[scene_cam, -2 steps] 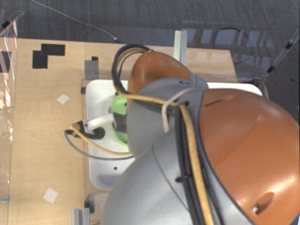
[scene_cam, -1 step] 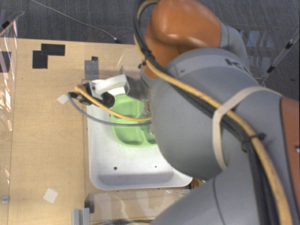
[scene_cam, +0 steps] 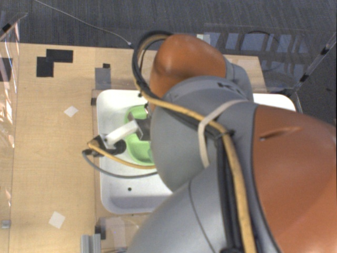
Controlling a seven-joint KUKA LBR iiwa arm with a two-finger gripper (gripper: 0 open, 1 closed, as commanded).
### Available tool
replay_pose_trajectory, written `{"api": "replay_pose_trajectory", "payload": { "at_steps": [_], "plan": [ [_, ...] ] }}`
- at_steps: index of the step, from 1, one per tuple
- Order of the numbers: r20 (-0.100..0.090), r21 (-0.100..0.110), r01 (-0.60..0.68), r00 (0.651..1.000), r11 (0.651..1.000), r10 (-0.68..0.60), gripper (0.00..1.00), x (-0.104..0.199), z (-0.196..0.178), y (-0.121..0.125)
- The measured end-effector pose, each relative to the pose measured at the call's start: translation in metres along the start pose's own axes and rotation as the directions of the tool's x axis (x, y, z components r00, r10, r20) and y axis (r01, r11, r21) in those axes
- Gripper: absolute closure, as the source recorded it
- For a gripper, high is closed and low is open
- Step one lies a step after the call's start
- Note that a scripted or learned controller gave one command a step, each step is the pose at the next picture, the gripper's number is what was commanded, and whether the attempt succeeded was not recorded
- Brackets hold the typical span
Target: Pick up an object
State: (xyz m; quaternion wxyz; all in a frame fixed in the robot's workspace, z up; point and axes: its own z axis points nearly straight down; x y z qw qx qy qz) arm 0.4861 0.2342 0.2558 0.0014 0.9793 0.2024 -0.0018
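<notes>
Green object (scene_cam: 138,141) in left bin (scene_cam: 113,194), long axis unclear under arm (scene_cam: 210,141).

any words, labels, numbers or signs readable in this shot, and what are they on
None can be read.
Black block marks on the wooden bench: plain shapes, no letters.
Pale square tags on the bench: no print legible at this size.
Arm, white bin, green object: no label or number visible.

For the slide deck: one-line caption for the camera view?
KUKA arm reaching over the left white bin, above a green object.
</notes>
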Motion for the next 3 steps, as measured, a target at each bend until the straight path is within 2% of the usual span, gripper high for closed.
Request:
{"api": "replay_pose_trajectory", "payload": {
  "at_steps": [1,2,3],
  "plan": [
    [-0.017,0.014,-0.167,0.986,0.986,0.167,1.0,0.0,-0.167,0.007],
    [-0.005,0.003,-0.192,0.981,0.981,0.192,1.0,-0.002,-0.051,0.017],
    [-0.006,-0.001,0.194,0.981,0.981,-0.194,1.0,0.053,-0.123,0.045]
  ]
}}
